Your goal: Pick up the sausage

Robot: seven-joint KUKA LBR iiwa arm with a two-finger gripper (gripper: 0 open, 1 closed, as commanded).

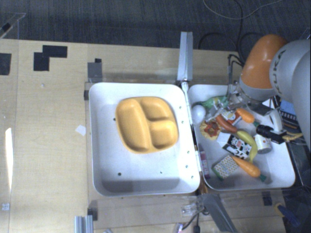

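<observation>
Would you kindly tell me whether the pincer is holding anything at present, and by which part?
It cannot be told: the pincer sits low over the reddish-brown sausage in the right white bin.

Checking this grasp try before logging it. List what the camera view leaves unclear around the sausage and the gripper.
1. Gripper: small and lost against the clutter of the right bin; finger state unreadable.
2. Sausage: its upper end runs under the gripper, so contact cannot be judged.
3. Arm: cut off by the right edge.
4. Green item beside the gripper: too blurred to identify.
5. Carrot: its tip blurs into a dark item.
</observation>
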